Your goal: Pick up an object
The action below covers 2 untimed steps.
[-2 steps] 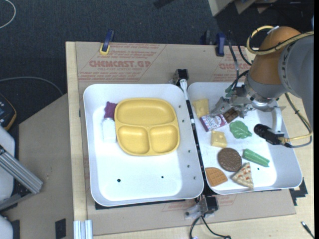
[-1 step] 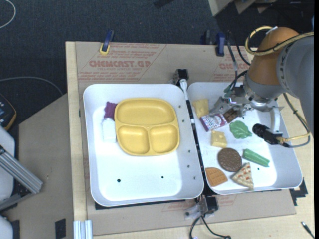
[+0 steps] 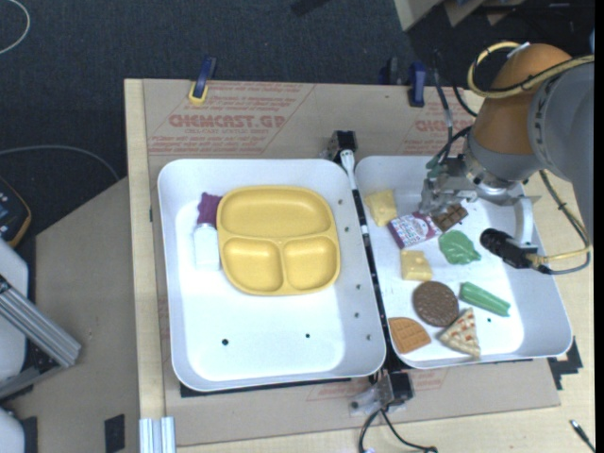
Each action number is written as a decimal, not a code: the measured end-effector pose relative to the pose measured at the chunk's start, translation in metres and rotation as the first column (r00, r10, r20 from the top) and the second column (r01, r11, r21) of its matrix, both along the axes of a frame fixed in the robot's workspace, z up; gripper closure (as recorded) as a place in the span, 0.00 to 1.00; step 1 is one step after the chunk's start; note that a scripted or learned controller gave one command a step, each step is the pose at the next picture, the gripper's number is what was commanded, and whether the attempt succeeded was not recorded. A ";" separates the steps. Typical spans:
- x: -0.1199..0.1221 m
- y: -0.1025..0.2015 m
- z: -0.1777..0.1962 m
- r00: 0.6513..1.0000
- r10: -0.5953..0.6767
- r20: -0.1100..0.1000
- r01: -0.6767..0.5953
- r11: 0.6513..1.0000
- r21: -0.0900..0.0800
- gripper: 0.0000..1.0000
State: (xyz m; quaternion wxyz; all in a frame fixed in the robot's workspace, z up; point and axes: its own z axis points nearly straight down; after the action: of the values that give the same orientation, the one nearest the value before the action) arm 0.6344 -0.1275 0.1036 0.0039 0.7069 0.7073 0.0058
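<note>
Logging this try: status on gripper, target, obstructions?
Gripper low in right bin, finger state unclear. Over maroon packet and brown bar; no grasp confirmed. Toy food crowded close.

Red lettering reading "CHEMCAST G P" repeats across the brown protective paper (image 3: 236, 116) covering the table; smaller print is illegible.

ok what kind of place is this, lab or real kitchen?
Most likely a robotics lab bench, not a kitchen: two white bins clamped to a cardboard-covered board, toy food such as a pizza slice and a cookie, and loose cables across a dark carpeted floor.
</note>
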 end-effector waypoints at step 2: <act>0.012 0.011 0.120 1.000 0.001 -0.005 -0.001 1.000 -0.005 1.00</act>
State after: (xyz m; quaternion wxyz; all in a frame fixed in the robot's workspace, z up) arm 0.6464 -0.1162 0.2240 0.0039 0.7065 0.7077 0.0025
